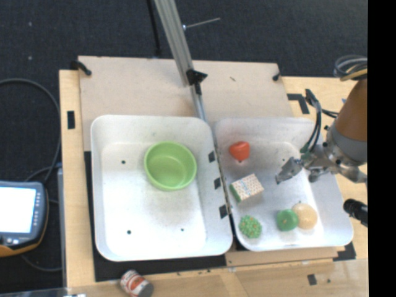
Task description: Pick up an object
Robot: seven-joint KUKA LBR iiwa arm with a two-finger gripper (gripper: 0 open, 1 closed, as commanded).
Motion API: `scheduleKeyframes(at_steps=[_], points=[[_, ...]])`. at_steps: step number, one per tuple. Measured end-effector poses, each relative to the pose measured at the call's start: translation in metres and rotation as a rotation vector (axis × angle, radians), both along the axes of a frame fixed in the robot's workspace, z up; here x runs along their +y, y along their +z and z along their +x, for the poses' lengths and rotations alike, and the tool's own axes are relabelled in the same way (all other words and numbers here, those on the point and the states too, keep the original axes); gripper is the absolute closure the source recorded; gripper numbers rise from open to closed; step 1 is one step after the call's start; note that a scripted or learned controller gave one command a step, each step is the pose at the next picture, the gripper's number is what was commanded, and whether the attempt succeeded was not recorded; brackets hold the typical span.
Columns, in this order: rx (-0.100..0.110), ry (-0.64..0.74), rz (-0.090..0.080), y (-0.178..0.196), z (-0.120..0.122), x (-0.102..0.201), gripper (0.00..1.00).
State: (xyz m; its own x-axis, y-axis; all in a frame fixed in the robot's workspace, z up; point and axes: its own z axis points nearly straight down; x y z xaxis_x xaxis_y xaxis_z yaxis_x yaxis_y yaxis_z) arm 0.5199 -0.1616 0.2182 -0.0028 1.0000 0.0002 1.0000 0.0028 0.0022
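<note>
While the gripper, grip unclear, hangs above the right bin, a patterned block lies near.

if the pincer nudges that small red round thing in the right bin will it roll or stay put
The small red rounded object looks ball-like, so it would probably roll on the smooth floor of the right white bin. It seems small and light, and nothing touches it, so even a slight push may send it off.
</note>
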Motion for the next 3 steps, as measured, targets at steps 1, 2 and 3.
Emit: scheduleKeyframes(at_steps=[1, 2, 3], points=[[-0.001, -0.001, 0.000, 0.000, 0.000, 0.000, 0.00], [0.007, -0.003, -0.001, -0.063, 0.001, -0.002, 0.00], [0.007, -0.004, -0.001, -0.116, 0.000, -0.003, 0.00]])
